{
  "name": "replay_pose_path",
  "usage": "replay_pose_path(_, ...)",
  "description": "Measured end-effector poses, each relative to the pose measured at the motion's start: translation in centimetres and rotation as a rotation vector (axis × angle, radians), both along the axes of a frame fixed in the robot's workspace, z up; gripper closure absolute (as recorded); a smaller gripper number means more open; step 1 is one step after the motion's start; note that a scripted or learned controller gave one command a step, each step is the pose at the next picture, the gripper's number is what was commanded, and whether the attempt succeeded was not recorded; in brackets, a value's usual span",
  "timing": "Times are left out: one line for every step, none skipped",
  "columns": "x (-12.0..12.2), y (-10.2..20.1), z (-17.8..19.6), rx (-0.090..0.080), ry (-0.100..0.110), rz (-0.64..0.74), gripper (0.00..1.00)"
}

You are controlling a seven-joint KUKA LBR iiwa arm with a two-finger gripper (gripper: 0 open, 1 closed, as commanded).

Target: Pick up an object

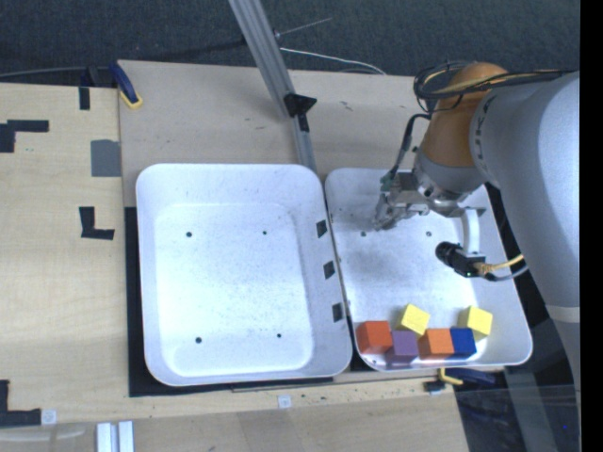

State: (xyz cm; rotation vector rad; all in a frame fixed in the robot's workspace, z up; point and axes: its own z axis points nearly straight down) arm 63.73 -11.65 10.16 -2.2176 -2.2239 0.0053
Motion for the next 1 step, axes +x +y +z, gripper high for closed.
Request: replay_pose_path(-8.71, -1.99, 1.37, 0.001, 0.004, -0.007, 1.0)
